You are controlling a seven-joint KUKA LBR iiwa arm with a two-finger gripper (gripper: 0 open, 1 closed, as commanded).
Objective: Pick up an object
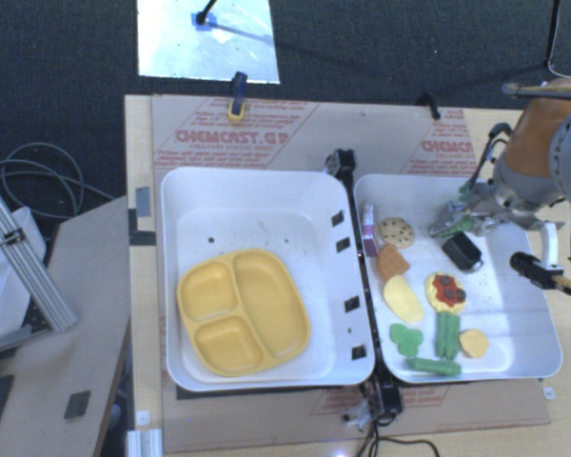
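Over the right bin (548, 348), near its upper right part, the gripper (463, 248) hangs low on the grey arm (552, 150), which enters from the right edge with its orange band (533, 141) above the wrist. Whether the fingers are apart or together cannot be told: the dark block at the tip hides any gap, and nothing is visibly clamped between them.

Toy food lies in the right bin. Left of the fingers, near them, sits a round cookie (396, 231). Further left, against the bin's left wall, stands a small purple item (368, 228). Below and left of the fingers lies an orange-brown wedge (392, 261), with a pale yellow oval piece (403, 299) just below it. Directly below the fingers, close by, is a small pizza slice (445, 292) with red and green topping. Below that stands a green stalk (446, 333), and a flat yellow-orange round piece (474, 343) lies just to the stalk's right. Lower left of the fingers are a green leafy piece (405, 338) and a long green pod (435, 366) near the bin's front wall.

Well left of the fingers, the left bin (257, 193) holds a yellow three-section tray (243, 309) in its lower half.
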